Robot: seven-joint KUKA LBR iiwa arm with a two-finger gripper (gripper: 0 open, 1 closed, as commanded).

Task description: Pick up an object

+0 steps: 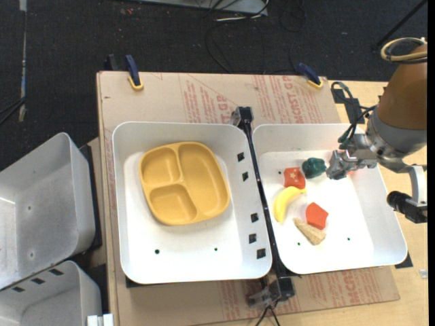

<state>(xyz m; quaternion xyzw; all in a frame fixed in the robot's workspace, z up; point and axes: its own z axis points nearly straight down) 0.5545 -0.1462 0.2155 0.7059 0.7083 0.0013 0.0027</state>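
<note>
The right bin (pixel 380 246) holds a yellow banana (pixel 284 202), a small red piece (pixel 294 177), a dark green object (pixel 313 167), a red block (pixel 317 215) and a tan bread-like piece (pixel 310 231). My gripper (pixel 338 168) hangs over the bin's upper right part, just right of the dark green object. Nothing shows between its fingers.
The left bin (pixel 129 250) carries a yellow divided plate (pixel 183 182). More white bins (pixel 41 209) stand off the bench at the left. Blue and yellow clamps (pixel 134 73) pin the board's far edge. Cables run across the dark floor behind.
</note>
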